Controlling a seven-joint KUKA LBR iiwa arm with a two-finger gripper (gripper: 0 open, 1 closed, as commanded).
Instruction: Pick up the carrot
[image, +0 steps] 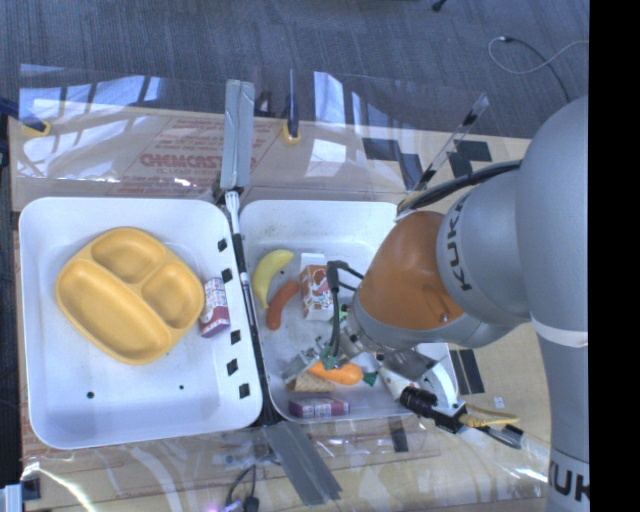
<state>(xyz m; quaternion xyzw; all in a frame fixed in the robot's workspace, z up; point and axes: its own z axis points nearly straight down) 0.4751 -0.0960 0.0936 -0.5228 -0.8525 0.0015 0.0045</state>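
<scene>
The carrot (342, 375), orange with a green end, lies in the right bin (300, 215) near its front wall. My gripper (333, 352) hangs directly over the carrot's left part, at or just above it. The grey and orange wrist hides most of the bin's right half. Whether anything is gripped cannot be made out.
In the right bin lie a banana (268, 273), a reddish sausage (281, 303), a small carton (317, 288), a tan wedge (304, 382) beside the carrot and a pink box (320, 408) at the front. The left bin (60, 420) holds a yellow divided plate (128, 292) and a red packet (214, 306).
</scene>
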